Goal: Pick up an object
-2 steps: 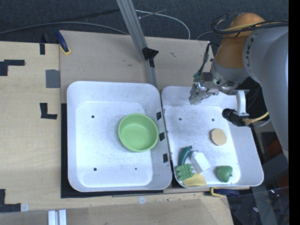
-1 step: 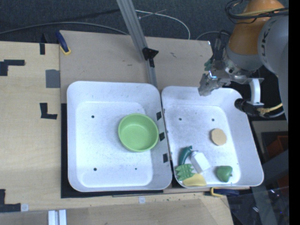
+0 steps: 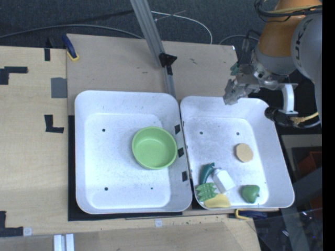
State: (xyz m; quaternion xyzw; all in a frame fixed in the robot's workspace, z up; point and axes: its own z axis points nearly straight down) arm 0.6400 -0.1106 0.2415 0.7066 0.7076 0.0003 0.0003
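- The gripper (image 3: 232, 96) is seen above the far rim of the right bin (image 3: 272, 140), near that bin's far edge, hanging from the grey arm (image 3: 293, 35) with its orange band.
- Whether it is spread or pressed together cannot be told; nothing is seen between its tips.
- A tan round disc (image 3: 244, 152) is found lying on the right bin's floor, well apart from the gripper.
- Along the near edge of that bin, a green brush-like object (image 3: 205, 184), a white block (image 3: 223, 181), a yellow piece (image 3: 218, 202) and a small green object (image 3: 250, 193) are gathered.
- A green bowl (image 3: 154, 148) is set upright in the left bin (image 3: 94, 140).
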